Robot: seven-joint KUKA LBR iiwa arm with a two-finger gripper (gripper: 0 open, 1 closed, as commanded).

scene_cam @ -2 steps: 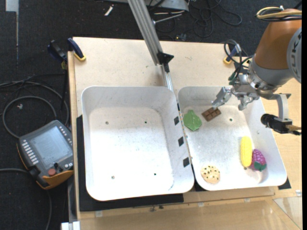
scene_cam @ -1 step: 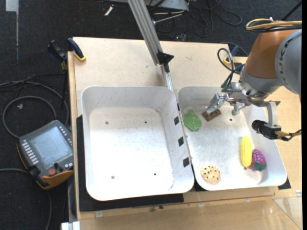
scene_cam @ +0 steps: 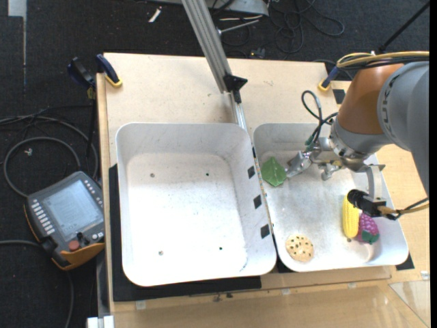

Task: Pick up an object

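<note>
A: Where is the gripper (scene_cam: 311,164) now?

B: It is low over the right bin (scene_cam: 321,265), in the upper part of it, reaching from the right side. The metal fingers point toward the left, to the wall between the two bins.

A: And which thing is nearest to it?

B: The green piece (scene_cam: 274,172). It lies on the bin floor close to that middle wall, just left of the finger ends. One finger end seems to touch its right edge or almost touch it; I cannot decide which.

A: Are the jaws open or closed?

B: I cannot tell. They are small and grey against the pale bin, and the gap is not clear to see. Nothing sits visibly between them, so I do not say it holds something.

A: What about the other things?

B: The corn (scene_cam: 351,219) and the purple grapes (scene_cam: 369,228) lie together at the right wall, below the wrist. The cookie (scene_cam: 299,247) is near the lower edge. All three are farther from the fingers.

A: So the next move?

B: I think a short shift to the left, to come over the green piece, which is leaf-like and lies a little upright in the view.
</note>
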